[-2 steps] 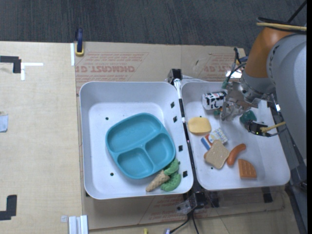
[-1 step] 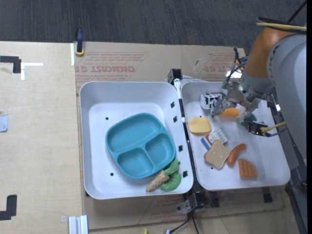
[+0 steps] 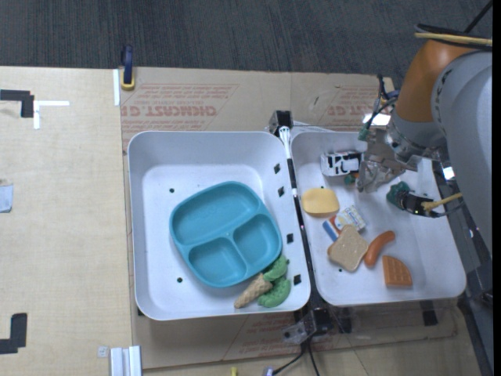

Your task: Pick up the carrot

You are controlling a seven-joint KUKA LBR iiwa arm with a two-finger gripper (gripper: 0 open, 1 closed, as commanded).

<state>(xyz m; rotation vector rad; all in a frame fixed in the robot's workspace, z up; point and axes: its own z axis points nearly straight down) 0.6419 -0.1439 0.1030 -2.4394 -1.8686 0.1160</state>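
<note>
A tapered pale tan piece [image 3: 252, 292] with a green leafy end [image 3: 275, 282] lies in the left bin's front right corner, beside the blue tray; it looks like the carrot. An orange-red sausage-shaped piece [image 3: 379, 246] lies in the right bin. My gripper [image 3: 367, 181] hangs over the back of the right bin, next to a black-and-white item [image 3: 342, 163] and far from both pieces. Nothing shows between its fingers.
A blue three-compartment tray [image 3: 225, 233] sits in the left bin [image 3: 149, 210]. The right bin [image 3: 438, 288] holds a yellow round piece [image 3: 321, 201], a bread slice [image 3: 347, 249], an orange wedge [image 3: 397, 272] and a small packet [image 3: 346, 221].
</note>
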